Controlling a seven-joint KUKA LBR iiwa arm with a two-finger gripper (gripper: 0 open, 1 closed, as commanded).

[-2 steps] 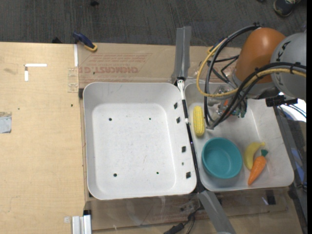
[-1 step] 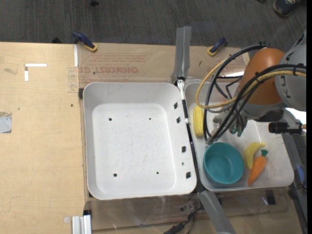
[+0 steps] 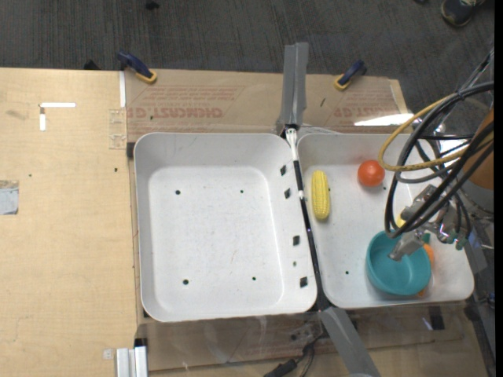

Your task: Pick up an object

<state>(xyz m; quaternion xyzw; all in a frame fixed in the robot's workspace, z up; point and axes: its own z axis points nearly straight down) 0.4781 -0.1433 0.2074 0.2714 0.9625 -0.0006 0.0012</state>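
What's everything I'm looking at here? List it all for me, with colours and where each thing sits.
Shallow white plastic bins: two, white, side by side on the bench; left one, right one.
Yellow toy corn cob: one, yellow, right bin, near the divider.
Orange-red ball: one, right bin, far side.
Teal round bowl: one, teal, right bin, near right corner.
Clamps: two, blue and orange, at the cardboard's far edge.
Black and yellow cables: a bundle, above the right bin.
Gripper: one, grey metal, over the teal bowl.
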